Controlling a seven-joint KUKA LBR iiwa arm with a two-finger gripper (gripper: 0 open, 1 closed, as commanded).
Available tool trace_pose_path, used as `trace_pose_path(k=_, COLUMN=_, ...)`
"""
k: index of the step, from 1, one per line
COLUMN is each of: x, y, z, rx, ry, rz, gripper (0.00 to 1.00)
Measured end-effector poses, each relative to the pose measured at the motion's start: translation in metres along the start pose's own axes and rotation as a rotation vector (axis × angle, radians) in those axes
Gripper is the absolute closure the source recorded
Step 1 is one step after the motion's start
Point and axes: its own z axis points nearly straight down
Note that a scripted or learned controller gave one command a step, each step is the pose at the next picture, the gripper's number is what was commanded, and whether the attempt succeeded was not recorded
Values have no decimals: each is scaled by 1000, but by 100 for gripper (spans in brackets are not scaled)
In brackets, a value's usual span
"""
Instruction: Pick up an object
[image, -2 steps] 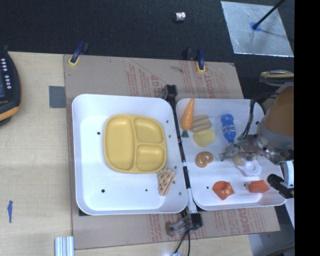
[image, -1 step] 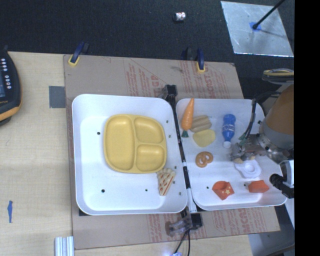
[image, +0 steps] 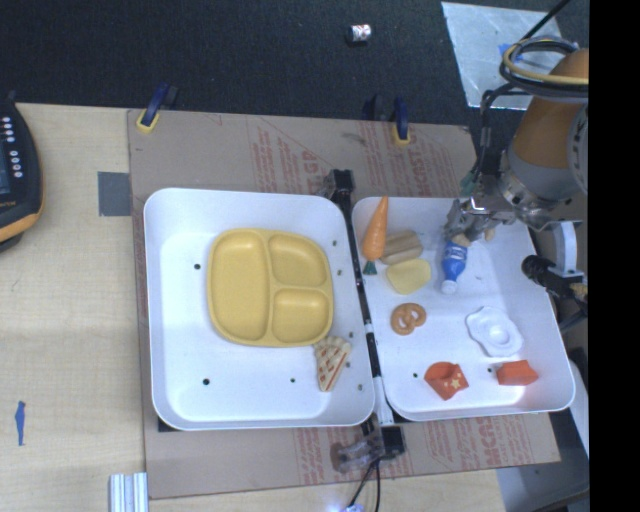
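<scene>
Smooth white bins (image: 160, 300) sit on brown cardboard; tool (image: 470, 222) above a blue bottle (image: 455, 264), finger state unclear.

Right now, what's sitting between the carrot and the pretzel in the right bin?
In the camera view, a tan block and a pale yellow piece lie between the carrot and the pretzel.

A light wooden bench (image: 70, 330) spans the frame; brown cardboard (image: 250, 150) covers its centre, clamped at twelve o'clock, beyond it dark floor (image: 200, 50).
</scene>
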Motion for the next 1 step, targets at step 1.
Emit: trace_pose_path(k=1, x=82, y=-75, z=-23, rx=19, ry=6, rz=1, gripper=100)
